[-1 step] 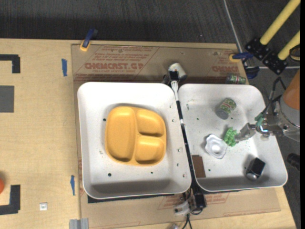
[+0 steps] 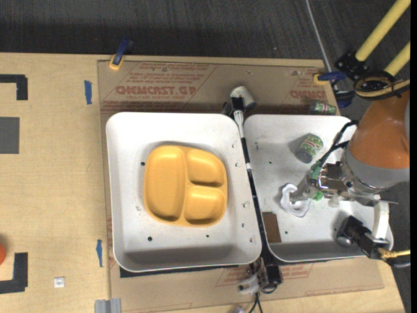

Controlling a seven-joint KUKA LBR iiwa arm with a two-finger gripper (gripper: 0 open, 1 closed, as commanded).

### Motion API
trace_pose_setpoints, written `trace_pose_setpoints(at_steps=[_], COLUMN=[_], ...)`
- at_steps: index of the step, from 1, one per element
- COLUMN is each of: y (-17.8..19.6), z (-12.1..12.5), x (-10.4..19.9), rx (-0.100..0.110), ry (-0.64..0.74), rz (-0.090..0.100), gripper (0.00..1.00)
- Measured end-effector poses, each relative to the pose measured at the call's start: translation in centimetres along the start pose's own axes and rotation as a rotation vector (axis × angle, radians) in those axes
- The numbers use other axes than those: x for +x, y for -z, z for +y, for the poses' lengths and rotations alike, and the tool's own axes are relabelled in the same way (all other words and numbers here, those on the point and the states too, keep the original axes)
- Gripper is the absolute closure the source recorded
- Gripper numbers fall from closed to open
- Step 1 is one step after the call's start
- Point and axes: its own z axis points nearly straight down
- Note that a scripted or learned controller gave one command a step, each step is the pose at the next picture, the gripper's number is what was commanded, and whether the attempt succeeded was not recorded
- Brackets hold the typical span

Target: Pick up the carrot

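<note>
A pale wooden worktop (image 2: 52,175) carries a printed cardboard sheet (image 2: 163,83) held at its far corner by a blue-and-yellow clamp (image 2: 120,54), with dark grey carpeted floor (image 2: 195,12) beyond the cardboard's far edge and blue tape marks (image 2: 88,91) beside its left edge.

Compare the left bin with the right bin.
The left bin holds a yellow divided plate; the right bin holds a small green-labelled can. The gripper works over the right bin, not the left bin. Both are shallow and white.
</note>
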Motion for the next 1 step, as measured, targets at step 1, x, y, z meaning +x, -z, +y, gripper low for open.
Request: trace_pose_setpoints(at_steps=[1], y=[-0.02], z=[-2.08], x=[12.42], rx=[-0.002], ry=[0.098], rz=[-0.001], gripper=[0.00])
